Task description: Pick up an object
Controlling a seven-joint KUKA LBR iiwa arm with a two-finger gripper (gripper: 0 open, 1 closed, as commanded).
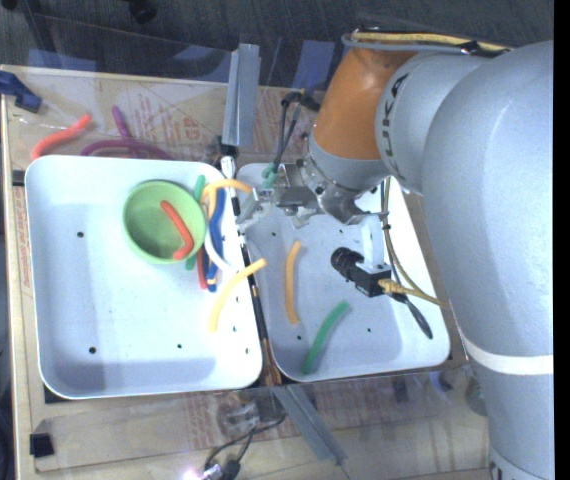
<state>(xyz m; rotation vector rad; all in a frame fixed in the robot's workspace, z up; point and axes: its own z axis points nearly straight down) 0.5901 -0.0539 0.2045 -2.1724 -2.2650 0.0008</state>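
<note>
The big grey arm [465, 188] with its orange band leans in from the right over the right-hand shallow white bin [420, 343]; its gripper [265, 196] sits low at that bin's top left corner, whether wide or narrow I cannot tell; the left-hand shallow white bin [95, 338] carries one round green plastic bowl [160, 223]; in the right bin lie one thin orange stick [291, 280] mid-floor and one bent green stick [323, 336] below it.
</note>
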